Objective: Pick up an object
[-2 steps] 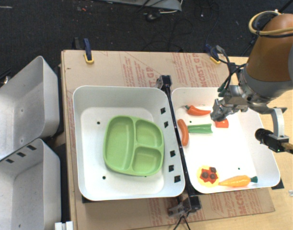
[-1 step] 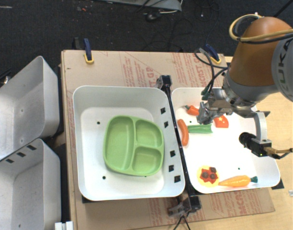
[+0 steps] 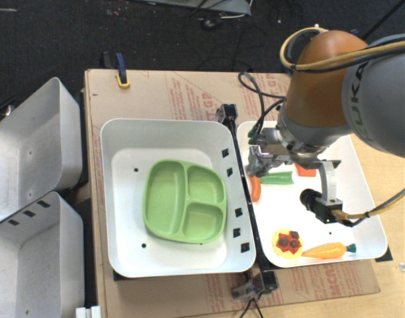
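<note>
From the one overhead view, here I am, my grey arm (image 3: 361, 78) sweeping in from the right edge of the frame and my claw (image 3: 259, 161) hanging low over the upper left corner of the right bin (image 3: 378, 240), close by the divider between the two bins. Whether it is open or closed, I cannot tell; my wrist blocks it. Just below it lie a green piece (image 3: 277, 177) and an orange carrot-like piece (image 3: 255, 189), near enough to be my likely targets. Lower in this bin sit a carrot (image 3: 325, 250) and a yellow piece with dark red bits (image 3: 288, 243), well apart from me. In the left bin (image 3: 116, 138) a green divided plate (image 3: 185, 201) rests centre, untouched.
</note>
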Controlling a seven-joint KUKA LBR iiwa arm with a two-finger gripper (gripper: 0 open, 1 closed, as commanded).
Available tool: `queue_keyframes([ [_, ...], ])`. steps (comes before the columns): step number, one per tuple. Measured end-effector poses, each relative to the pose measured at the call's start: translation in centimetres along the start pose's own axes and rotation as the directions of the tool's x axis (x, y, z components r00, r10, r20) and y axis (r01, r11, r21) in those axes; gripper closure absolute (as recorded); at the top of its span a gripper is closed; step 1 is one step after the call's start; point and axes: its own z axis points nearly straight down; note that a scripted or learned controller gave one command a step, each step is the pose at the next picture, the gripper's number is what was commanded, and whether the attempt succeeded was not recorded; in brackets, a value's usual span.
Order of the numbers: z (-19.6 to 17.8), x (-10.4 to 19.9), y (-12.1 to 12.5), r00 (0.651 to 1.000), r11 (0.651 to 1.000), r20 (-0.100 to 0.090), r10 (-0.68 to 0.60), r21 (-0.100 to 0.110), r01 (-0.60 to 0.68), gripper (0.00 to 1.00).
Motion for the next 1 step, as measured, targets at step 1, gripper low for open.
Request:
queue_keyframes([
  [1, 1.81, 4.91, -1.38, 1.0, 1.0, 0.0, 0.001, 0.001, -0.001, 1.0],
])
